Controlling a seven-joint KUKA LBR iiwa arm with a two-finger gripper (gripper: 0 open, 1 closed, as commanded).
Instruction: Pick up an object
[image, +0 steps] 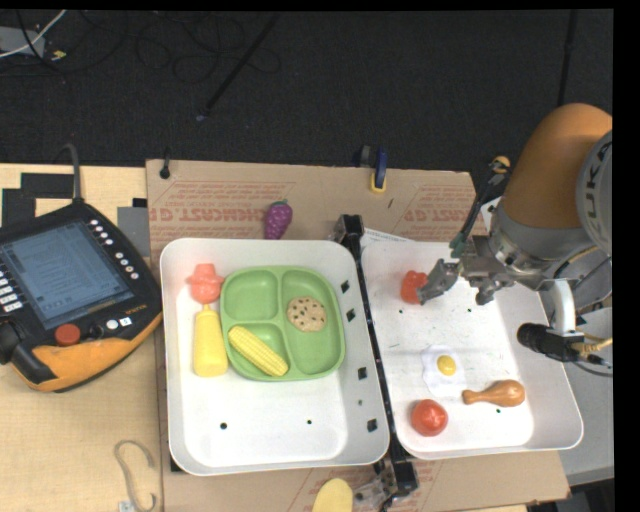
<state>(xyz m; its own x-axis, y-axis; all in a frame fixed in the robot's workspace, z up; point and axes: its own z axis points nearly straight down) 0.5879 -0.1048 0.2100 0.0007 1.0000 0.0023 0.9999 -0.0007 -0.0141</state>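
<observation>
My gripper (462, 289) hangs over the back of the right bin (555, 425), its two fingers spread apart with nothing between them, so it is open. A small red object (411, 287) lies just left of the left fingertip (436, 285); whether they touch I cannot tell. Further forward in that bin lie a fried egg (444, 367), a red tomato (429, 417) and a brown chicken drumstick (495, 394).
The left bin (260, 440) holds a green divided plate (262, 299) with a cookie (307, 314) and a corn cob (258, 351), beside a yellow bottle (208, 342) and a pink item (204, 283). Purple grapes (278, 218) lie behind the bins. A teach pendant (70, 290) sits far left.
</observation>
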